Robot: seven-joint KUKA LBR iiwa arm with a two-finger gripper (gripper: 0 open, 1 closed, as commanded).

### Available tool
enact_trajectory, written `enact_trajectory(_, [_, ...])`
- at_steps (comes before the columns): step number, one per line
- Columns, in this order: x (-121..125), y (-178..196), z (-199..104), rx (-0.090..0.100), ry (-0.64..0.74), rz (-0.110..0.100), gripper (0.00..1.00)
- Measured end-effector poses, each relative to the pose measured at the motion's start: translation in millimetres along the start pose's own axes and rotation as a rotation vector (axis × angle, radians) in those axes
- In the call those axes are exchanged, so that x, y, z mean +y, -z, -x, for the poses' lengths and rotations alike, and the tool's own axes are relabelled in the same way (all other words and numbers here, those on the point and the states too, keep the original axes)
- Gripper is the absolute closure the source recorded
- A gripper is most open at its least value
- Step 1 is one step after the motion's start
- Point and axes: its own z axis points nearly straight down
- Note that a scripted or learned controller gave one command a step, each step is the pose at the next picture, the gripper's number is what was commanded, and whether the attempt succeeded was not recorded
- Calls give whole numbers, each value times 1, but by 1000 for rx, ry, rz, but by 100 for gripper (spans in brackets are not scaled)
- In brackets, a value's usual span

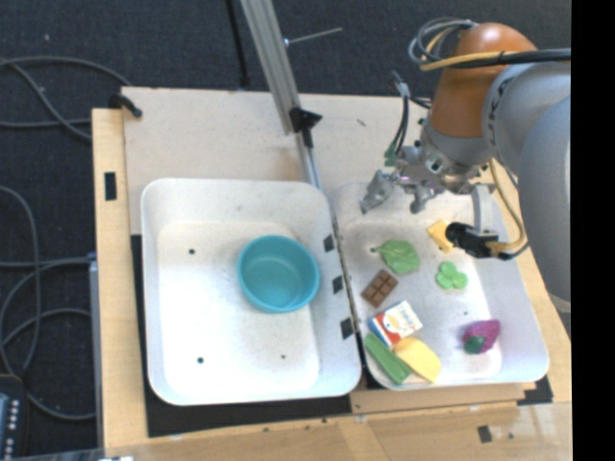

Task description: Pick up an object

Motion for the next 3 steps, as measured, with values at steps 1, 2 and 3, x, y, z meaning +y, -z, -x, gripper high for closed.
enact_trajectory(1, [2, -63, 2, 0, -2, -2, 0])
enact_trajectory(2, [4, -47, 3, 2, -4, 7, 100])
enact_trajectory(3, [9, 12, 12, 2, 1, 11, 100])
